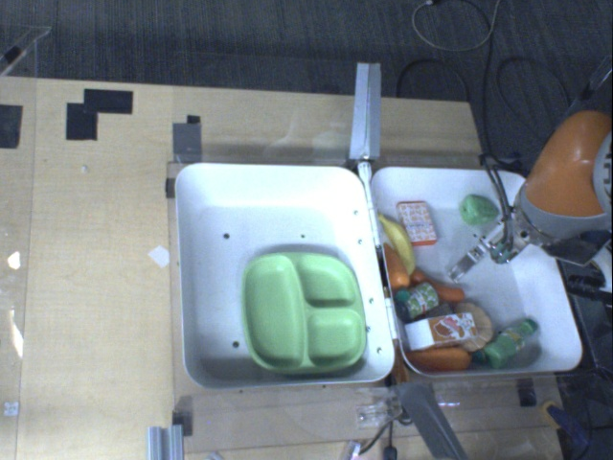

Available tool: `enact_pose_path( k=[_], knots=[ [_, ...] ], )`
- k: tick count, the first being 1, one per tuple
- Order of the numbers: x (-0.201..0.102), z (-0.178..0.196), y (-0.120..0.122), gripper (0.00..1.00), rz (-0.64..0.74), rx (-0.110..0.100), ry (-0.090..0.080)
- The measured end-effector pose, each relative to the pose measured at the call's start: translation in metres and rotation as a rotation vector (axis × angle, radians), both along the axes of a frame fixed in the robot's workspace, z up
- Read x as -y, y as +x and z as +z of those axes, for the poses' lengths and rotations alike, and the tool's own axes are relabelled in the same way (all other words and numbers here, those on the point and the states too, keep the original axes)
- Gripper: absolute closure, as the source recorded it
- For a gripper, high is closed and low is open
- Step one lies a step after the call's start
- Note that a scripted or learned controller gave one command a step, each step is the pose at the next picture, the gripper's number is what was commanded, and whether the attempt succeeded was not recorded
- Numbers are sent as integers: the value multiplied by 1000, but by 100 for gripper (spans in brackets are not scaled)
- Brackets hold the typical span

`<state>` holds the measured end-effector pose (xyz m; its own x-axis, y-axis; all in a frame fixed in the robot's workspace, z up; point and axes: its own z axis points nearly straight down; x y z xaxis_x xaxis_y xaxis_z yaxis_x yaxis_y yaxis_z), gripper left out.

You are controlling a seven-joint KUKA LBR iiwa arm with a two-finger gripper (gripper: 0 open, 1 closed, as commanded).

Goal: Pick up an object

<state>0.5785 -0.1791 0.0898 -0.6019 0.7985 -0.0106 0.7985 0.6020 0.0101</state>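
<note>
overhead, pale wooden bench (86,257), dark carpet (239,17) behind; pincer (471,260) open, empty.

The arm (565,175) is grey with a rounded, glossy orange band above the wrist; at nine o'clock from it sits a slim metallic gripper (467,263) with dark cabling.

printed red card (417,222), labelled can (418,301), labelled packet (450,330), no wording legible
</note>
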Motion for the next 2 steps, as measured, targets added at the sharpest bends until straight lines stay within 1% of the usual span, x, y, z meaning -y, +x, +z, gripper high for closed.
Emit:
enact_pose_path(
  k=[1,2],
  knots=[
    [-63,0,-8,0,-224,1,4],
    [-88,-1,64,0,-455,-1,4]
  ],
)
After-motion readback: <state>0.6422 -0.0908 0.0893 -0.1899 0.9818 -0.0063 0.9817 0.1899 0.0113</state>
